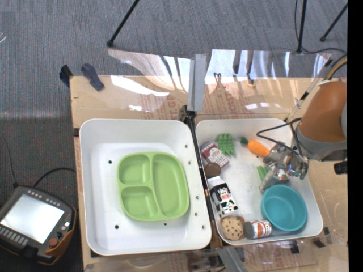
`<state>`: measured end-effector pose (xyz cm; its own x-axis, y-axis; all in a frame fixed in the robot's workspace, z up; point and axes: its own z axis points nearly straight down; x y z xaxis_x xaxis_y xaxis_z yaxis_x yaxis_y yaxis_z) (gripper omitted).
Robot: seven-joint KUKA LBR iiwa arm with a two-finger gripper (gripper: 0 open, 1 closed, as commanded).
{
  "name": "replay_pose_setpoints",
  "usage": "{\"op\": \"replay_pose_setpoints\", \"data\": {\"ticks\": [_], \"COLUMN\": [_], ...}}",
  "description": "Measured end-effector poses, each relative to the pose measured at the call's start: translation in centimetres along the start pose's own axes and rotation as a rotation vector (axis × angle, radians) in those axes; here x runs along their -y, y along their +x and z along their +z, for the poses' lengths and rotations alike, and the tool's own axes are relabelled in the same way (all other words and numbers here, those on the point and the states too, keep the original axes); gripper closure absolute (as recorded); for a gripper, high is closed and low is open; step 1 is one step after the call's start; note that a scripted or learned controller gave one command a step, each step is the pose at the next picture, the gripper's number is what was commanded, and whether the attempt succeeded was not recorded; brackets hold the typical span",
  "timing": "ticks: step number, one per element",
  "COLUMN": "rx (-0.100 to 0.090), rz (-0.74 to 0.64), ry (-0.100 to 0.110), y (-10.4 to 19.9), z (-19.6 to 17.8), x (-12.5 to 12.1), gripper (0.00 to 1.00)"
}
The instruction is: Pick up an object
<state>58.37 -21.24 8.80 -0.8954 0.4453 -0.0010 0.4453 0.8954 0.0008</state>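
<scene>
Camera view | gripper (276, 176) state unclear, above teal bowl (284, 208) | carton (223, 199) label unreadable

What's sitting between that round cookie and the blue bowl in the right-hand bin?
In the camera view, a small can with a red label lies on its side between the round chocolate-chip cookie and the teal plastic bowl, at the bin's front edge.

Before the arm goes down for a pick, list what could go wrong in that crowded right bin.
1. The gripper hangs close above the blue bowl and a green item; descending, it may strike the bowl's rim rather than close on anything.
2. The cookie, the small can and the milk carton lie tight together near the bin's front wall, leaving little room for the jaws.
</scene>
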Motion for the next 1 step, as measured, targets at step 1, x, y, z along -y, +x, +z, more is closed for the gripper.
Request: {"op": "replay_pose_setpoints", "data": {"ticks": [1], "rx": [0.000], "rz": [0.026], "ry": [-0.003], "y": [1.24], "z": [0.01], "x": [-7.42], "gripper": [0.00]}}
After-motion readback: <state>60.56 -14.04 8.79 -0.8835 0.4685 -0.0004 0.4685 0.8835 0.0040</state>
